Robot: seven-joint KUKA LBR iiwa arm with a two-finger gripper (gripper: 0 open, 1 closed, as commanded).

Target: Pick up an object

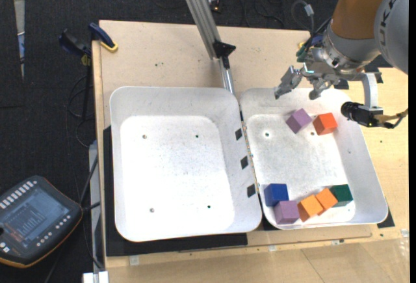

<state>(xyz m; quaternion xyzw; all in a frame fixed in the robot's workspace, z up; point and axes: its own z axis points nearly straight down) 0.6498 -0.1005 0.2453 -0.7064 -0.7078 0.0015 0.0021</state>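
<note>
A pale wooden table (195, 47) sits on a dark floor strewn with cables, with a metal strut (198, 2) slanting in from the far edge and a teach pendant (32, 216) off the near left corner. Two shallow white bins lie side by side on it: the left bin (130, 106) and the right bin (364, 164), which carries all the blocks.

The hand (304, 85) hovers over the far edge of the right bin, fingers spread apart with nothing between them. Just beneath and toward the near side sit a purple block (299, 120) and an orange block (325, 123), very close together, perhaps touching. Down at the near edge there's a cluster: blue block (276, 194), second purple block (286, 211), second orange block (312, 204) and green block (340, 194), packed in a row.

Here's the risk, as I read it: the purple and orange pair leave little gap, so a finger coming down could land on top of one block or shove the neighbour aside, and the hand could close on air. The bin's raised far wall is near too, so a low approach could clip it. The near cluster looks tighter still, and harder to get fingers around.
</note>
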